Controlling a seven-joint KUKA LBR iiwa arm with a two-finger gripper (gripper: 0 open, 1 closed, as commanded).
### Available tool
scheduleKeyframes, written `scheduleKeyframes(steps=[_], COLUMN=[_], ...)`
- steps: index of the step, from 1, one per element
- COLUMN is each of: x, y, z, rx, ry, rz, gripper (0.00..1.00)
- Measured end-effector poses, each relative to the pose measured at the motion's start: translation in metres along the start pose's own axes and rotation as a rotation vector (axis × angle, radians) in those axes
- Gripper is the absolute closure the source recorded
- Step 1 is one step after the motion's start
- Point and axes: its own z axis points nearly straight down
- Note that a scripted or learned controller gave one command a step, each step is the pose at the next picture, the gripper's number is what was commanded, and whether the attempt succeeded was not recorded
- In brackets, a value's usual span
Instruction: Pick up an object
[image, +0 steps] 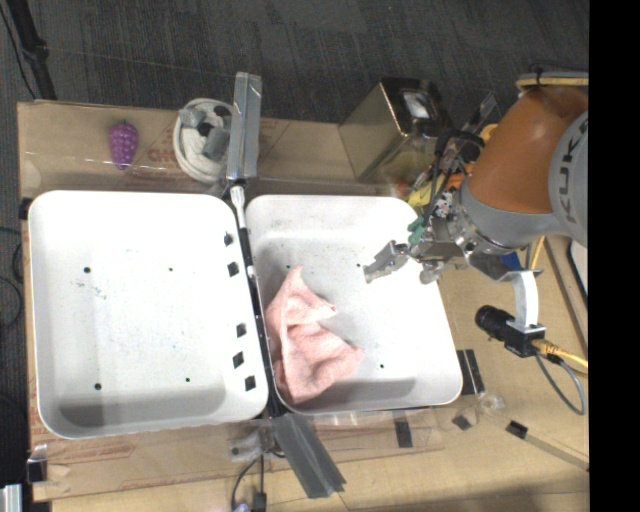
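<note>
A crumpled pink cloth (308, 337) lies in the right bin (420, 330), against its left wall and toward the front. My gripper (383, 262) hangs over the back right part of that bin, up and to the right of the cloth and apart from it. Nothing shows between its fingers. The grey arm with its orange band reaches in from the right.
The left bin (130, 300) sits beside the right one, split from it by a grey divider rail. Behind the bins on the bench are a purple toy (123, 143), a white roll (203, 137) and a metallic box (393, 127).
</note>
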Motion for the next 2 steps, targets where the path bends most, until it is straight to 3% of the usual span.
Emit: scheduleKeyframes(steps=[1,2], x=[0.058,0.055], y=[0.032,0.047], z=[0.126,0.174], rx=[0.003,0.001], ry=[0.000,0.001], rz=[0.110,-0.108], gripper=[0.00,0.00])
